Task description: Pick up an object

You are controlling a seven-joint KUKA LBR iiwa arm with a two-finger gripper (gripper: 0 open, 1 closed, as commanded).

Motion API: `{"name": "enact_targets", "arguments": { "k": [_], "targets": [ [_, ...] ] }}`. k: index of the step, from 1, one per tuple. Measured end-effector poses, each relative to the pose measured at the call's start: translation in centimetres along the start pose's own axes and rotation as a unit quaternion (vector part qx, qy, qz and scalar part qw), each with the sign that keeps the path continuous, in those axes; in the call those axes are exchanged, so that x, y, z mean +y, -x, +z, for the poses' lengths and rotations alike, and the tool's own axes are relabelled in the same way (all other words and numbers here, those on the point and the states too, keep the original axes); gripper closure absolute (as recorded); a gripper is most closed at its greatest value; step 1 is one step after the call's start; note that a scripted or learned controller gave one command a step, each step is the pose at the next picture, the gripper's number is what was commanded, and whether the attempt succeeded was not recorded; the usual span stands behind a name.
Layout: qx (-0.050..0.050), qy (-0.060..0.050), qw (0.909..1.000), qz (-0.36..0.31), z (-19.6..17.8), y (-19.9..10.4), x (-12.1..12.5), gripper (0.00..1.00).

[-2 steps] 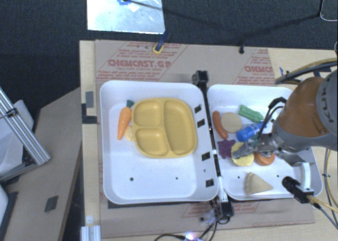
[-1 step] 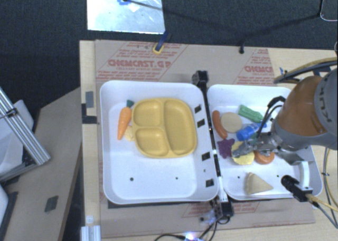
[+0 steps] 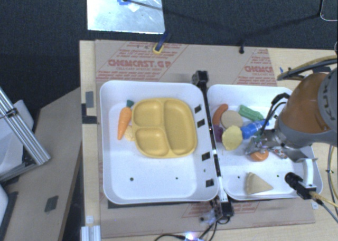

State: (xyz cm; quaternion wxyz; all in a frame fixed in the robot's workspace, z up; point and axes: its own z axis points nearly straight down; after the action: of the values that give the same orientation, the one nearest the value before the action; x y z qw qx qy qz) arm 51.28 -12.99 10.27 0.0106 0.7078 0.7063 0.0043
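Note:
My gripper (image 3: 262, 146) is low in the right bin (image 3: 296, 192), near its middle, with the grey arm and orange band (image 3: 309, 105) coming in from the right. Directly under its tip lies a small orange-red piece (image 3: 259, 156), partly hidden by the gripper. Just to its left are a yellow lemon-like ball (image 3: 232, 137), a blue piece (image 3: 252, 128), a green piece (image 3: 250, 113), a beige round piece (image 3: 231, 119), a red sausage (image 3: 218, 113) and a purple piece (image 3: 217, 132). A tan wedge (image 3: 256, 183) lies apart near the bin's front.
The left bin (image 3: 113, 171) holds a yellow divided plate (image 3: 161, 127) with a toy carrot (image 3: 123, 121) beside its left side. A black-clipped divider (image 3: 203, 124) separates the bins. A black part of the arm (image 3: 298, 184) hangs over the right bin's front right corner.

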Motion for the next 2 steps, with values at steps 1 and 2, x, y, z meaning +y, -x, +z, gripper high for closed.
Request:
{"name": "enact_targets", "arguments": {
  "k": [1, 2],
  "targets": [
    [0.004, -0.008, 1.0000, -0.003, -4.4, 0.0, -0.1, 1.00],
    [0.004, -0.008, 1.0000, -0.003, -8.7, 0.3, 0.5, 1.00]
  ]
}}
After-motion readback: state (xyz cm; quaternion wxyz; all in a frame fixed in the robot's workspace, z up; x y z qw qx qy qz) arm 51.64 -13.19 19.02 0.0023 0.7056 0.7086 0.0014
